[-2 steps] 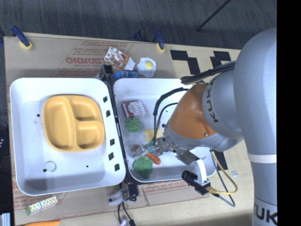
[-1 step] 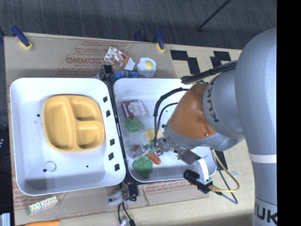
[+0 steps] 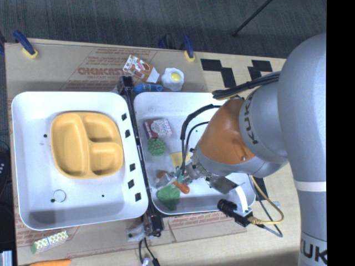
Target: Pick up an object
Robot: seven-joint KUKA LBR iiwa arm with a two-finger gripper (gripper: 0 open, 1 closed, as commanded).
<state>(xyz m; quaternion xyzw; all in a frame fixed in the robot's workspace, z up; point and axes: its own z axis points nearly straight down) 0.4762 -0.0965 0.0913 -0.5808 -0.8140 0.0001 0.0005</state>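
The right bin (image 3: 145, 107) holds several small items: a red and white packet (image 3: 158, 128), a bumpy green ball (image 3: 157, 147), a yellow piece (image 3: 176, 158), an orange carrot-like piece (image 3: 183, 188) and a green leafy toy (image 3: 168, 197). My gripper (image 3: 179, 178) is low in this bin, just above the carrot piece and the leafy toy, with the orange wrist band (image 3: 222, 137) behind it. The wrist hides much of the bin's right half.
The left bin (image 3: 22, 165) holds a yellow divided tray (image 3: 87, 143). Behind the bins on the bench lie a small carton (image 3: 136, 66), a white and yellow egg toy (image 3: 173, 77) and a blue object (image 3: 147, 87). A black divider (image 3: 136, 154) runs between the bins.
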